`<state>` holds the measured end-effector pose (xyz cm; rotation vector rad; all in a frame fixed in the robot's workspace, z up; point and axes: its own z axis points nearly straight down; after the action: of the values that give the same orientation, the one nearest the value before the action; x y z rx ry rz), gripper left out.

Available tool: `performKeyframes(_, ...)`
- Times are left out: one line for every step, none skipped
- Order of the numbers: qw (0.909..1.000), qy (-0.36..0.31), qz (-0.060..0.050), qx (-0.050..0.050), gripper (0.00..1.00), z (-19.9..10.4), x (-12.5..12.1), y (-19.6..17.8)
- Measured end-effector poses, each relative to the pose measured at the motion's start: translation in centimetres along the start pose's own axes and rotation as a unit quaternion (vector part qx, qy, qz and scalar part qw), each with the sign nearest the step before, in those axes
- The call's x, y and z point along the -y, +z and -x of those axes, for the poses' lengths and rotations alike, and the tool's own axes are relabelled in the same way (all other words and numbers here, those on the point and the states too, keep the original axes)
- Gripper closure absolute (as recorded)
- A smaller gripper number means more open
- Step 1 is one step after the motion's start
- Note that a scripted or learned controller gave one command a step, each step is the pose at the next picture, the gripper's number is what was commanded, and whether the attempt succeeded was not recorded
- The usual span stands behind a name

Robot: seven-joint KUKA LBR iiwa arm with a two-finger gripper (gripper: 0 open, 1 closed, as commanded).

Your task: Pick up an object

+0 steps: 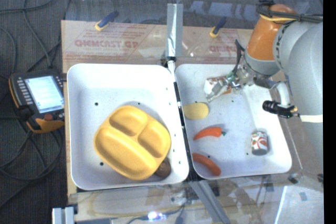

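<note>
My gripper (217,86) hangs low over the back left part of the right bin (278,165), reaching in from the right under the orange wrist band. Just in front of it, against the bin's left wall, lies a pale yellow rounded object (195,110), a short gap away from the gripper. An orange pepper-like piece (209,133) lies further forward. A reddish sausage (206,163) rests near the front left corner. A small can (259,142) stands at the front right. Nothing can be seen held in the gripper.
The left bin (84,86) holds a large yellow divided tray (133,142) with a brown object (164,169) peeking out at its front right. A metal divider (173,34) runs between the bins. A teach pendant (38,97) lies to the left of the bench.
</note>
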<state>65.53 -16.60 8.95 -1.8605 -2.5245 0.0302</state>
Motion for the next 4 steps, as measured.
performKeyframes(1.0000,-0.001,0.001,0.003,1.00,0.1,0.0,-1.0)
performKeyframes(1.0000,-0.001,0.001,0.004,0.00,0.1,0.0,-1.0)
performKeyframes(0.9970,0.077,-0.004,0.002,0.00,-3.1,-0.3,-0.4)
performKeyframes(0.9999,0.007,0.015,0.001,0.00,-7.6,4.4,-0.1)
